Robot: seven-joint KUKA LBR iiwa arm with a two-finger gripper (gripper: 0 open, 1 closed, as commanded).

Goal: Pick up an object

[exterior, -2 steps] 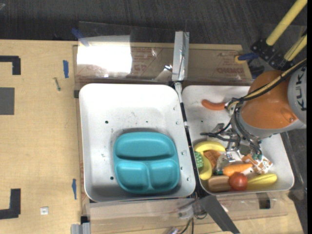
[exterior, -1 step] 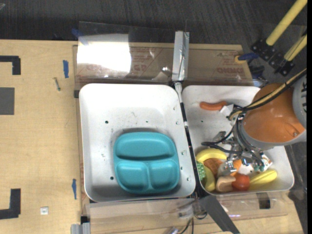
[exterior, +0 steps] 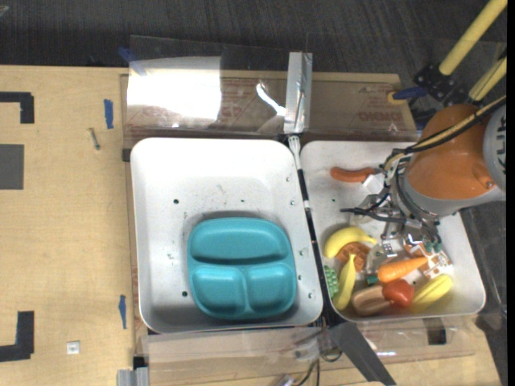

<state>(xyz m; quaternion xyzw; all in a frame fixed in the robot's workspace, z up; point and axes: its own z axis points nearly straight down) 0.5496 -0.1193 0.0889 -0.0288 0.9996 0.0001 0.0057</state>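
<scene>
In the camera view, the right bin [exterior: 471,296] holds a heap of toy food at its front: a yellow banana [exterior: 348,240], an orange carrot [exterior: 402,269], a red tomato-like piece [exterior: 398,292], a hot dog bun [exterior: 370,300] and a yellow piece [exterior: 432,289]. A sausage [exterior: 352,174] lies alone near the bin's back. My gripper [exterior: 400,236] hangs under the orange wrist band [exterior: 451,163], low over the heap just above the carrot. Cables and the wrist hide its fingers.
The left bin [exterior: 161,183] carries a teal divided tray [exterior: 241,268] toward its front. A clear upright divider [exterior: 296,95] stands behind the bins. Yellow poles [exterior: 479,26] cross the top right corner. Tan bench surface [exterior: 56,240] stretches to the left.
</scene>
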